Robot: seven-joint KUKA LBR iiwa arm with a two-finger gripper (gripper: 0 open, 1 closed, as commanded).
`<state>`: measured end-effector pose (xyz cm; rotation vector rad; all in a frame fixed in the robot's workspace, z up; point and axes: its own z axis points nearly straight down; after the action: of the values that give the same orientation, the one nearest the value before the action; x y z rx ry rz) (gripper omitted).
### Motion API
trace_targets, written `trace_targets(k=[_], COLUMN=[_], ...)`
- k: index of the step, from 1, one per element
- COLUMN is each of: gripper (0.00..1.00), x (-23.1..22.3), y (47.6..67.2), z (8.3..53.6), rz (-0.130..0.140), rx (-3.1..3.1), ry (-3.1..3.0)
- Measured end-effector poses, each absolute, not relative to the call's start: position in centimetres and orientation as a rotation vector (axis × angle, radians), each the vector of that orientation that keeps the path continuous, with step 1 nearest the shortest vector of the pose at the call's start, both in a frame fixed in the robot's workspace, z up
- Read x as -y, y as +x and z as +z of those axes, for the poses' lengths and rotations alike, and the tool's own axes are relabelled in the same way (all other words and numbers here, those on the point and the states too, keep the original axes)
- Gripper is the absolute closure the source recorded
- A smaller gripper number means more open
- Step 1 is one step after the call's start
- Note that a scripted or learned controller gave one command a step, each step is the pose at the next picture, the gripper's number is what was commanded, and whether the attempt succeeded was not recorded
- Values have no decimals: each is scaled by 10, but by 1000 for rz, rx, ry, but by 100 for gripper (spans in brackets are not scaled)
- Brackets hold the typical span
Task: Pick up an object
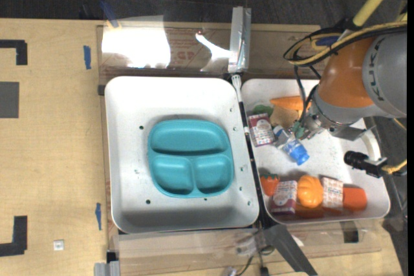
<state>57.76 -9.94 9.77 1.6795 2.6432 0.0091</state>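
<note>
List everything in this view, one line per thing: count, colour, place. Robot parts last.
bins: 2, white, side by side on the bench
divided tray: 1, teal, centre of left bin
small blue item: 1, blue, middle of right bin, just below the gripper
labelled packet: 1, maroon and white, right bin, near its left wall
orange items: several, some with white labels, along right bin's front wall
orange piece: 1, right bin, back
arm: 1, grey with orange band, entering from right
gripper: 1, above right bin
</note>
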Motion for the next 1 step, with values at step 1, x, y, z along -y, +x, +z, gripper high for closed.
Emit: trace_targets(k=[1], gripper=[100], x=[102], y=[601], z=[218], rz=[5], rx=[-2674], ry=[1633])
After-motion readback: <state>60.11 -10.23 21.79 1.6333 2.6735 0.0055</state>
